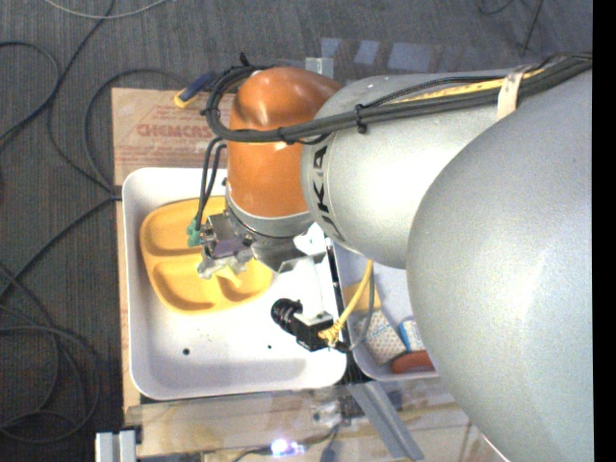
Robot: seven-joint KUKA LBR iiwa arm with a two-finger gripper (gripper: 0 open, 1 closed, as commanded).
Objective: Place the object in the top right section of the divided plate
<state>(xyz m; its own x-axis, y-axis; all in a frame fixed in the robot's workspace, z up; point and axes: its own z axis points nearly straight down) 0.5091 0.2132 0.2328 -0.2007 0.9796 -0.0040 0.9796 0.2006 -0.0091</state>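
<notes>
Looking down, we see the grey arm (433, 210) reaching from the right over the left white bin (221, 354). Its gripper (223, 251) hangs above the yellow divided plate (178, 258) lying in that bin. We cannot tell the gripper's state, nor pick out the object; the wrist hides it.

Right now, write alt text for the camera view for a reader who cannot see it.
A large grey robot arm with an orange band reaches from the right over a yellow divided plate lying in the left white bin. A red object lies in the right bin, mostly covered by the arm.
</notes>
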